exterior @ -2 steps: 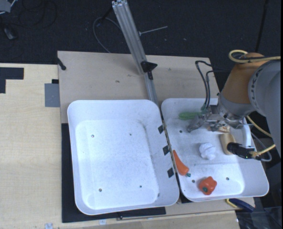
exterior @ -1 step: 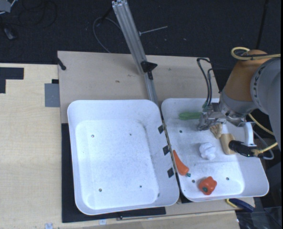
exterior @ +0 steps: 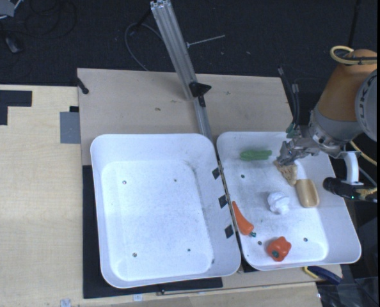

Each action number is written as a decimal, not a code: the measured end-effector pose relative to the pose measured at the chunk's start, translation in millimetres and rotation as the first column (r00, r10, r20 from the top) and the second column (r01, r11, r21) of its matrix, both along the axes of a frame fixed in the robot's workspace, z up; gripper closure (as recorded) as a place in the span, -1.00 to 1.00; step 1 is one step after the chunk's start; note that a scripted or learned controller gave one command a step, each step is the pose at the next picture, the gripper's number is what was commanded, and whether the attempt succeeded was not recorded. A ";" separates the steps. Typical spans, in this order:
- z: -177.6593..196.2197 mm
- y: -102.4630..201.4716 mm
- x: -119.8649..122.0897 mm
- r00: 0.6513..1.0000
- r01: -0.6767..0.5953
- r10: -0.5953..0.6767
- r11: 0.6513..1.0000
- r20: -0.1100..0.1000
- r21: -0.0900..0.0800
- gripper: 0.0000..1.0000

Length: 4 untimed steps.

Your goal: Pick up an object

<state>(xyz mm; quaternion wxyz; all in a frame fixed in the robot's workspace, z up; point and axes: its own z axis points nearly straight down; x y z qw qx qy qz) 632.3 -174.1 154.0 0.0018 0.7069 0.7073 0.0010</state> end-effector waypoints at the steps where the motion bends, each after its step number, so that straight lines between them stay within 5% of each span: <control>1: 49.3 -0.6 0.7 1.000 0.001 -0.001 1.000 0.000 0.000 1.00; 4: 52.7 151.9 -18.3 1.000 -0.003 0.003 1.000 -0.005 0.002 1.00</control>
